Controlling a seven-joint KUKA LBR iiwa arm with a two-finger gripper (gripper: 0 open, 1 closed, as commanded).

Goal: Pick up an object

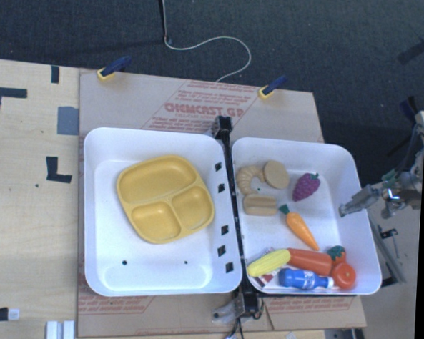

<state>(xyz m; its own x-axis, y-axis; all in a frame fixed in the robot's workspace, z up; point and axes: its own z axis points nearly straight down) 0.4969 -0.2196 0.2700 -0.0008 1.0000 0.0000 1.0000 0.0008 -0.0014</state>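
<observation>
**My gripper at right bin's edge, toys untouched**

Carrot [301, 230] – orange, green top, mid right bin [342, 157]; long axis diagonal, tip toward lower right. Around it: purple grapes [306, 186], 2 round cookies [264, 175], corn [269, 262], blue bottle [303, 280]. Yellow tray [166, 198] in left bin [94, 215]. My gripper [355, 202] over the right rim – grasping nothing; finger state: cannot tell.

We see a grey metal two-finger gripper [357, 203] with slim pale fingers, dark cables and a small green marking.
</observation>
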